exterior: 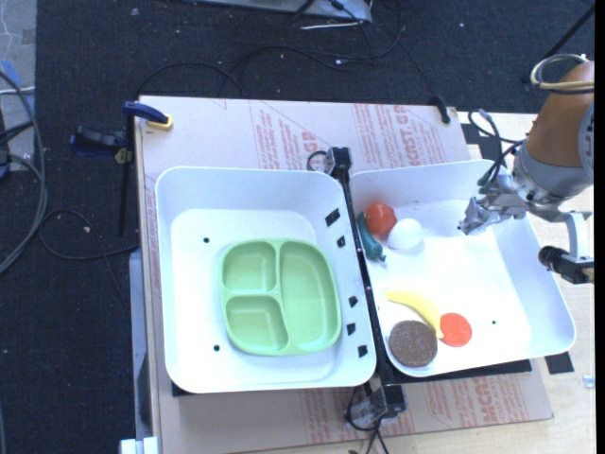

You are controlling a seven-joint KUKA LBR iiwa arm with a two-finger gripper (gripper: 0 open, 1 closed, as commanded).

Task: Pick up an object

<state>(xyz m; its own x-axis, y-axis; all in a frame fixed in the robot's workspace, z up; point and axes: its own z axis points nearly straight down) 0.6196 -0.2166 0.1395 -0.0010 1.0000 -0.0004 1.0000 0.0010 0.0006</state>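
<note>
The left bin (pixel 180 253) holds a green divided tray (pixel 281 296). The right bin (pixel 539 291) holds an orange ball (pixel 380 218) touching a white ball (pixel 406 234), a teal object (pixel 370 243), a banana (pixel 417 306), a brown disc (pixel 413 342) and an orange disc (pixel 456 330). The gripper (pixel 475 221) hangs over its far right part; whether it is open or closed cannot be told. Red print on the cardboard (pixel 274 135) under the bins is too distorted to read.

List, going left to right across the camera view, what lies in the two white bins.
Pale green three-compartment plastic tray → round brown disc → flat orange-red disc → end effector at the right bin's far corner. The cluster by the divider is left out.
</note>
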